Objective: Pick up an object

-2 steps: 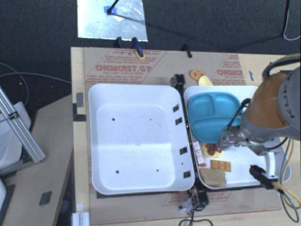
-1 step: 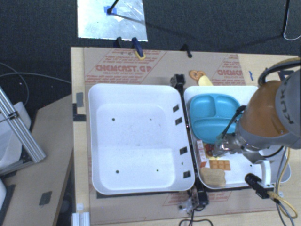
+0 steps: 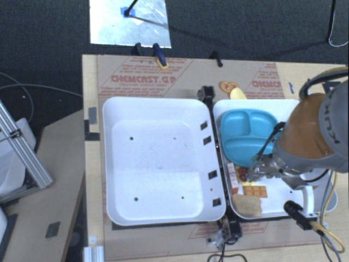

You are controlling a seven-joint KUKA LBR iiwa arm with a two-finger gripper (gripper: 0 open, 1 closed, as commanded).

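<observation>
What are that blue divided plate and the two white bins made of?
The blue divided plate looks like moulded plastic: uniform colour, soft sheen, rounded compartments. The white bins also seem plastic, matte and thin-walled with rounded corners, though painted metal can't be ruled out.

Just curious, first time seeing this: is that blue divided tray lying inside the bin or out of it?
In. The blue divided tray lies face up inside the right bin, compartments showing.

a blue divided plate point(image 3: 246, 131) lies flat in the right bin's far half. nearer, a waffle-patterned orange piece point(image 3: 254, 191) and a tan bread-like piece point(image 3: 248, 204) lie close together.
</observation>
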